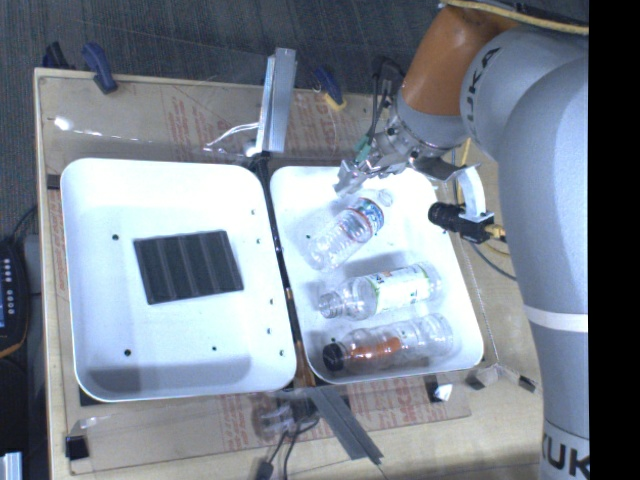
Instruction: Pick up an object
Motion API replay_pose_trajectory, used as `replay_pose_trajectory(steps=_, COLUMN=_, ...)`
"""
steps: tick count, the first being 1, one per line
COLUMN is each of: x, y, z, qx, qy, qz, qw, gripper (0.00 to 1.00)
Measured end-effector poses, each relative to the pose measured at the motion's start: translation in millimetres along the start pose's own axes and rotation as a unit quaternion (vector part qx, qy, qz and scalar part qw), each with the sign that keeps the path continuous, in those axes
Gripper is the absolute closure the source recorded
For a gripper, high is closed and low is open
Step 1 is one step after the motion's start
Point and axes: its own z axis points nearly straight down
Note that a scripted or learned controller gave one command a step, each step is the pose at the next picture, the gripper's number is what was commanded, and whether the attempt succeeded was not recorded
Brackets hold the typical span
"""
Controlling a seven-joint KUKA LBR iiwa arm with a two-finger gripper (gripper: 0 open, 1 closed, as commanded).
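Observation:
Three clear plastic bottles lie in the right bin [300, 193]. The upper bottle [345, 233] has a blue label and a white cap and lies at a slant. A bottle with a green and white label [385, 290] lies below it. A bottle with a brown-red label [385, 346] rests along the bin's front wall. My gripper [362, 171] hangs over the bin's back part, just above the cap end of the blue-label bottle. Nothing shows between its fingers.
The left bin [100, 198] holds a dark ribbed rectangular pad [188, 266]. A metal divider post [275, 103] stands at the back between the bins. Blue clamps [98, 66] grip the bench's far edge. The arm's grey body fills the right side.

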Motion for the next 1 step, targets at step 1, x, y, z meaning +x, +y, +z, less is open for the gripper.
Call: replay_pose_trajectory(steps=1, x=4.0, y=2.9, z=-76.3, qx=-0.001, qy=0.0, qz=-0.031, qw=0.9995, gripper=1.0)
